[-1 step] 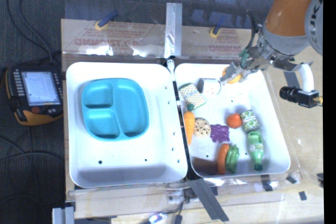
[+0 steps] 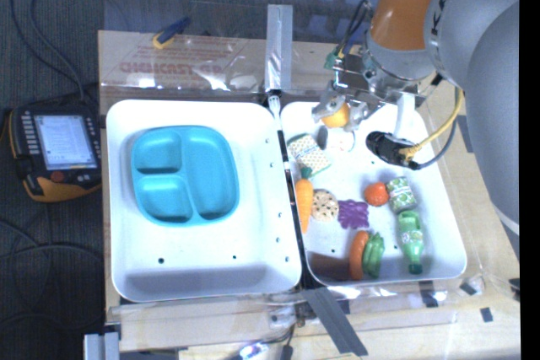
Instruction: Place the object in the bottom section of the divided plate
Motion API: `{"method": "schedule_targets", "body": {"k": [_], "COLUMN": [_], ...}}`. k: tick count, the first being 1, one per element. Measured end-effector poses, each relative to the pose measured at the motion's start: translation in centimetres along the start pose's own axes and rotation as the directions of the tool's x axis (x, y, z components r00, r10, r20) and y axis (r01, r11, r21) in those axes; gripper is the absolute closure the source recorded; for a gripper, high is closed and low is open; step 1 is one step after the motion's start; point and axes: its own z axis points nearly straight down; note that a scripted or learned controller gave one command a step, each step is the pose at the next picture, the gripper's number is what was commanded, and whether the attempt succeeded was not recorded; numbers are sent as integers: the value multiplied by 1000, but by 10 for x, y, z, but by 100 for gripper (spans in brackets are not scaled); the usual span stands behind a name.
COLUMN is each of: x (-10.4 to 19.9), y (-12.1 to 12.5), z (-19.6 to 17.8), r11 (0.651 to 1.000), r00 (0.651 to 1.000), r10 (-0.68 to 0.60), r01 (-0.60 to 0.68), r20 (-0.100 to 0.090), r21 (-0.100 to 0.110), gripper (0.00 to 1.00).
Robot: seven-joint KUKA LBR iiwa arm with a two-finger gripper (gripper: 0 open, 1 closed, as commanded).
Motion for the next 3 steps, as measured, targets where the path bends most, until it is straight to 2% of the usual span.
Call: {"method": "schedule_targets", "body": {"k": [1, 2, 3], "x": [-3, 73, 131], "y": [1, -23, -138], "z": [68, 77, 108], "r11": [998, 981, 973], "r00": [998, 981, 973], "r10": [67, 195, 232], "r01": [-67, -195, -232], "r20": [4, 0, 1], "r21": [-1, 3, 4], "gripper": [100, 100, 100]}}
